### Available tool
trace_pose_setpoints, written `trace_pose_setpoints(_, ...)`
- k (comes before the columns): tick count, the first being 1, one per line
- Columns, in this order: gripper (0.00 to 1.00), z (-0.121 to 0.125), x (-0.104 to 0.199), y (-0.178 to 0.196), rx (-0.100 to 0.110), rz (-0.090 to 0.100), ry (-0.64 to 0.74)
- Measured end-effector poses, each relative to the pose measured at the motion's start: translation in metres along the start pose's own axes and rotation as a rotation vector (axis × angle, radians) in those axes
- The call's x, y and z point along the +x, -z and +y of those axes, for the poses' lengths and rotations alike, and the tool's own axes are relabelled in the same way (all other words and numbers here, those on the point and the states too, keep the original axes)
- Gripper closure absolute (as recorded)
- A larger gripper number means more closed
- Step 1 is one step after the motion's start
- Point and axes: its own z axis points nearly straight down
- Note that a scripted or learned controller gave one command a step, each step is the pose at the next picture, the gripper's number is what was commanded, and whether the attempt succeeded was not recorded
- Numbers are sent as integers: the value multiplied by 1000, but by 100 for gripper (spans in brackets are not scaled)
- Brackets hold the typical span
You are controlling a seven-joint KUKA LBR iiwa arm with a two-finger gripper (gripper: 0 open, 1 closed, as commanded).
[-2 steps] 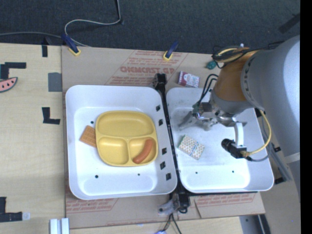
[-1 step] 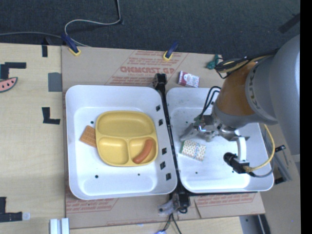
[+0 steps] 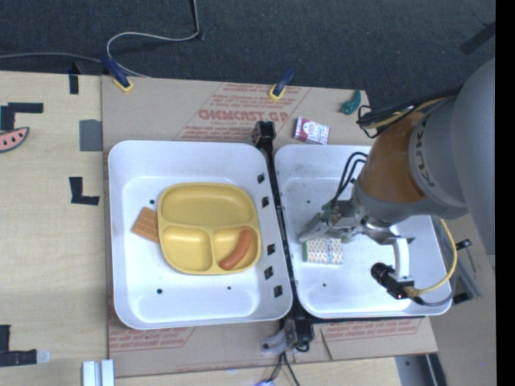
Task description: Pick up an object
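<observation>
This is a robot laboratory. Left of the claw (image 3: 323, 230), a brown cardboard sheet (image 3: 233, 119) is clamped with yellow clips (image 3: 282, 87); black tape marks (image 3: 80, 190) and a loose black cable (image 3: 153, 39) lie beyond.

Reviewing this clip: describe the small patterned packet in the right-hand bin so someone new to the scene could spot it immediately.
Start at the right bin, the one the grey arm reaches into. Near its middle, just below the claw, lies a small patterned packet flat on the white floor. It is pale with a fine speckled print, unlike the yellow divided plate and the sausage in the left bin.
</observation>
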Motion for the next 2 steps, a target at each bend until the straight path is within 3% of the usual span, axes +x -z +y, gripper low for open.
trace_pose_setpoints(1,0,40,-3,-1,6,2,-1)
trace_pose_setpoints(2,0,3,-10,0,2,1,0)
